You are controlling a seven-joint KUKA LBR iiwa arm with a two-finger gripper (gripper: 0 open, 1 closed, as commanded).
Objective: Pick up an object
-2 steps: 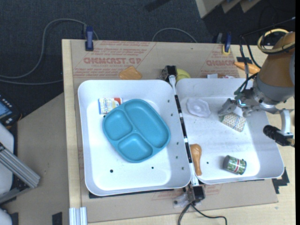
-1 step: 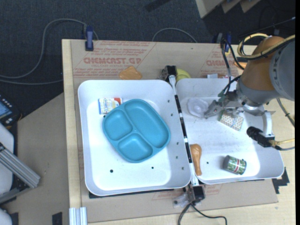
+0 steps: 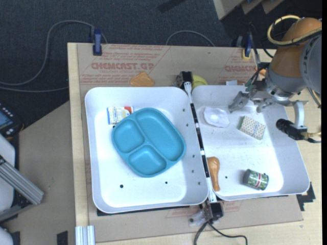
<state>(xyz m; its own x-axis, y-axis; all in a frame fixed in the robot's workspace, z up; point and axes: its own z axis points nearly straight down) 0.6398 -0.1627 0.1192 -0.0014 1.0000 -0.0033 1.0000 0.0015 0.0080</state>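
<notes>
The claw [image 3: 251, 100] hangs over the far edge of the right bin [image 3: 286, 180], its metal fingers [image 3: 238, 103] splayed apart and open with nothing between them. Just beside it toward the near edge lies a small patterned, box-like packet [image 3: 252, 127], apart from the fingers. To the left of that, near the bin's far left corner, sits a clear, crinkled plastic piece [image 3: 216, 118]. Further out, by the near edge, a small green can [image 3: 255, 179] with a red-and-white label lies on its side, and a smooth orange-tan, pear-shaped object [image 3: 213, 170] rests against the bin's left wall. In the left bin [image 3: 102, 177], a glossy blue plastic tray [image 3: 147, 141] with three compartments sits near the middle, partly over a small printed carton [image 3: 117, 114] toward the far left corner. Both bins rest on the worktop [image 3: 79, 137], covered in printed brown cardboard.
</notes>
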